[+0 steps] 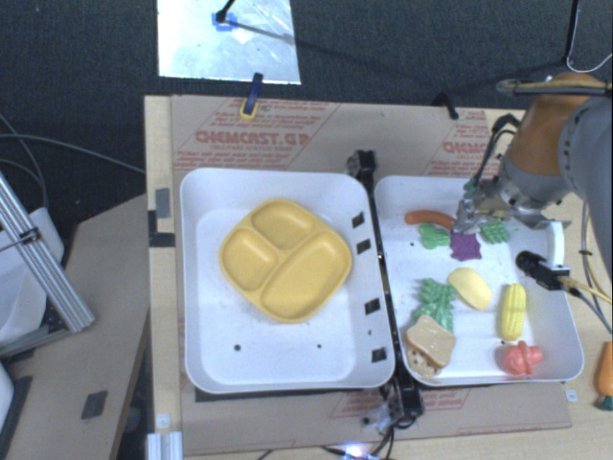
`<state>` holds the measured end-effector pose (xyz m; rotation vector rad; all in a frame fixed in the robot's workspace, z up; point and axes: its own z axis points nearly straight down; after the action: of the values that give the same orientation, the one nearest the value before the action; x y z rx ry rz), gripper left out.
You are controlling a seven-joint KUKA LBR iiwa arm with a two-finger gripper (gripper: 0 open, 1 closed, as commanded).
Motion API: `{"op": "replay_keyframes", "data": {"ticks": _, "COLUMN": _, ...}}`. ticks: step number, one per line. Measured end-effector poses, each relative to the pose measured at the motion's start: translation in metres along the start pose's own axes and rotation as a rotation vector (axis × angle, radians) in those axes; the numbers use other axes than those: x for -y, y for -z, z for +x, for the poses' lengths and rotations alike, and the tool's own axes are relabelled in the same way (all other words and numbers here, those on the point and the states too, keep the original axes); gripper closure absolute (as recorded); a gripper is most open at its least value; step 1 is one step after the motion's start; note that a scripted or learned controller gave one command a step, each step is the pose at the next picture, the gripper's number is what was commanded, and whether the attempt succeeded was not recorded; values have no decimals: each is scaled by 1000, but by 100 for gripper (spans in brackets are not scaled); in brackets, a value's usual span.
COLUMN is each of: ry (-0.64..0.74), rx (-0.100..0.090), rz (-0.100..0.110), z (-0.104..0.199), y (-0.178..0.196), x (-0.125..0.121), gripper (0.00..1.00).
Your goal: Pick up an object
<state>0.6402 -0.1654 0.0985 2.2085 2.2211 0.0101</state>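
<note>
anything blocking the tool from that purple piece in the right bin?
Nothing visible does. The tool sits directly above the purple piece, at the bin's far side. Close neighbours could get nudged: a green piece to its left, another green piece to its right, and an orange sausage-shaped toy beyond.

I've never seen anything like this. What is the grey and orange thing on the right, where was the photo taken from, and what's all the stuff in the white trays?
That is a robot arm reaching in from the right; its claw grasps things. One camera above the bench looks down at a slant. The left bin holds a yellow divided plate. The right bin holds toy food: a sausage, a purple piece, leafy greens, a lemon, corn, bread and a red piece. The claw hangs over the purple piece; I cannot tell whether it grips anything.
</note>
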Motion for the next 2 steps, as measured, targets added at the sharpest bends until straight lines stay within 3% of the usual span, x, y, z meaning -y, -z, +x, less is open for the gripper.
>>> {"op": "replay_keyframes", "data": {"ticks": 1, "ry": 2, "rx": 1, "rz": -4, "z": 0, "y": 11, "x": -1, "gripper": 100}}
{"op": "replay_keyframes", "data": {"ticks": 2, "ry": 4, "rx": -4, "rz": 5, "z": 66, "y": 74, "x": 20, "gripper": 100}}
